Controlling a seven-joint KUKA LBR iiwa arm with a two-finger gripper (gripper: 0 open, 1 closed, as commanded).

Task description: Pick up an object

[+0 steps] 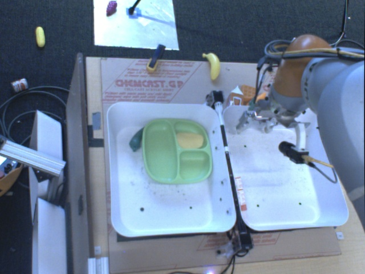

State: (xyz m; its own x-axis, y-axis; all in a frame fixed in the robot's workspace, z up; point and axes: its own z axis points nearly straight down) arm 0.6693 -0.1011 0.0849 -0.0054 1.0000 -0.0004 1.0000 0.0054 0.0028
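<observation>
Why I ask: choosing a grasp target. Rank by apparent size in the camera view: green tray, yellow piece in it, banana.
1. green tray
2-3. yellow piece and banana look alike; the banana seems farther from the camera, so I leave them unranked.

Floor (57,10): dark carpet, up-frame and left of the gripper (258,123). A pale glossy sheet (154,24) lies on it, well up-frame and left of the gripper, catching bright glare. Bench top (171,87) is brown board with red print; I read CHEMCAST, the rest unclear. Far left of the gripper: coiled black cables (20,110), a white box (48,136), and an aluminium rail (31,156) at its side.
</observation>
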